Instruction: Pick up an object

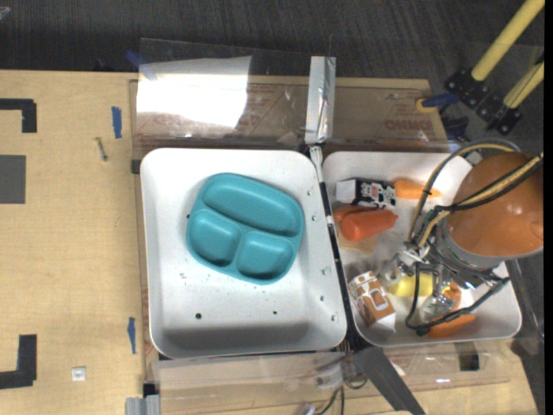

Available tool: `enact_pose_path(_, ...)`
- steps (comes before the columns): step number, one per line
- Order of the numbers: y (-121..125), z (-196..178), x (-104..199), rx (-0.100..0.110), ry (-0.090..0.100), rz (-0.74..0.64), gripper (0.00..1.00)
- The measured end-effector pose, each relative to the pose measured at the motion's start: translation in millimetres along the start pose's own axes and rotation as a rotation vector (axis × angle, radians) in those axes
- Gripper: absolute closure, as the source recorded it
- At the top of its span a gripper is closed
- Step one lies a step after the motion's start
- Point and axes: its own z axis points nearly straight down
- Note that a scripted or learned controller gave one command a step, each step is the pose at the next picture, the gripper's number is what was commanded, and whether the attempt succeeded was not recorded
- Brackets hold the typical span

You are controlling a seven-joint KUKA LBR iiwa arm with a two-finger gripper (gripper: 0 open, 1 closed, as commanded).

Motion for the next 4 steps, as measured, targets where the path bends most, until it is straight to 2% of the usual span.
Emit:
enact_pose_path(1, -3, 0, -3, 0.002, 0.0, -0.162, 0.0)
enact_pose_path(2, 3, -2, -7, 0.013, 0.005, -0.37, 0.0)
enact_pose_path(3, 6, -12, -12, 0.012, -0.005, -0.37, 1.0)
enact_pose_path(4, 18, 0, -9, -0.002, 0.0, -0.729, 1.0)
